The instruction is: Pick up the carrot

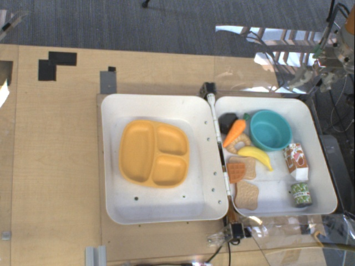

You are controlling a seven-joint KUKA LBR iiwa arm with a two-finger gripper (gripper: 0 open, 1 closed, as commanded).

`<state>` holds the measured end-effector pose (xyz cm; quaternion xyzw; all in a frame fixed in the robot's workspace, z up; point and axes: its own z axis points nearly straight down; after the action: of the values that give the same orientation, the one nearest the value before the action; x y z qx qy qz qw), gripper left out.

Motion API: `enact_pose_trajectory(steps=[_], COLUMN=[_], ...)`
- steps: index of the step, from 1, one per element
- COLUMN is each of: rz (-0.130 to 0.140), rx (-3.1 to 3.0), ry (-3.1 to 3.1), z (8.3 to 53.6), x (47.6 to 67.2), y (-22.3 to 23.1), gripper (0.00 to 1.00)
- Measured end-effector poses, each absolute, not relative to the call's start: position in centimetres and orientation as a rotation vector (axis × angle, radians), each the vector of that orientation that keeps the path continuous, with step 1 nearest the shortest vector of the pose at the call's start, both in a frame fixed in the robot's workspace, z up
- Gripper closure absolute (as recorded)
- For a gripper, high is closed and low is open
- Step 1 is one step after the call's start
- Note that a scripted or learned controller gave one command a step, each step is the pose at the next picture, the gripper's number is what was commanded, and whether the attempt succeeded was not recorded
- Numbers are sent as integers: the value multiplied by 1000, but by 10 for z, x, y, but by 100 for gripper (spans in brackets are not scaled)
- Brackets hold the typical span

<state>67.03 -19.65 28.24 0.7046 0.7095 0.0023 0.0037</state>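
Labels: two small packages (pixel 295 160), lower right of frame; print too small to read.
Right bin (pixel 320 148): carrot (pixel 234 132) at upper left, touching teal bowl (pixel 270 129); banana (pixel 256 157), perhaps crackers.
Left bin (pixel 144 212): yellow divided tray (pixel 154 153).
Tool: cannot tell.

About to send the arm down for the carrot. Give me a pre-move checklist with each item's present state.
1. Carrot located: ok, it lies in the right bin, near that bin's left wall.
2. Top of the carrot uncovered: ok, nothing lies over it.
3. Room around it for the fingers: not ok, the teal bowl and a dark object sit close beside it, and its lower end meets a pale piece of food.
4. Banana out of the way: ok, it lies below the carrot, apart from it.
5. Carrot tilt known: ok, it runs diagonally, the tip toward the lower left.
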Motion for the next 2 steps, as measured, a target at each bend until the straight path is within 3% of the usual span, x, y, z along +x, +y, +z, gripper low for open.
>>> enact_pose_trajectory(steps=[1, 2], rz=[-2, 11], rx=[2002, 2292], ry=[2430, 2142], z=[140, 149], x=[624, 635], y=[-157, -97], gripper=[0, 0])
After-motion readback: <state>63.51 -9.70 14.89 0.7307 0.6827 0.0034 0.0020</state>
